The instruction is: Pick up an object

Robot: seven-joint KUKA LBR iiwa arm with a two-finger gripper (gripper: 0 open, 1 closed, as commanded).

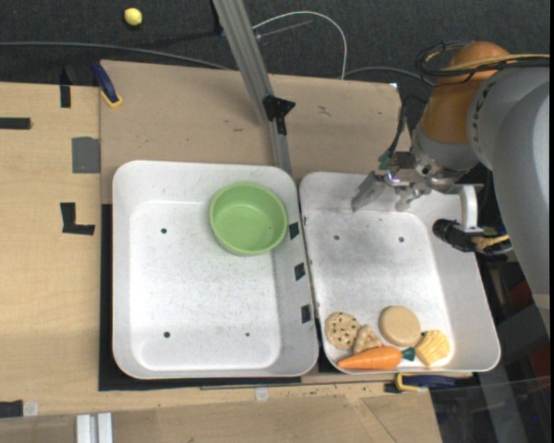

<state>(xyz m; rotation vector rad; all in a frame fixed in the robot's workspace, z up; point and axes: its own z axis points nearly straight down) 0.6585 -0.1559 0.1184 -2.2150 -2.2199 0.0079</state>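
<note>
Two white bins sat side by side on the wooden bench [194,109]. At the far edge of the right bin [379,257], the gripper [385,198] hung open, holding nothing. A carrot [370,359], cookie [341,328] and other toy food lay in its near corner. A green bowl [248,218] sat in the left bin [166,284].

right bin [462,293] floor mostly open, items packed along near edge: cookie [341,328], round biscuit [400,323], carrot [373,359], yellow piece [433,347], left bin [138,275] wide open apart from green bowl [248,218] at far right corner
</note>
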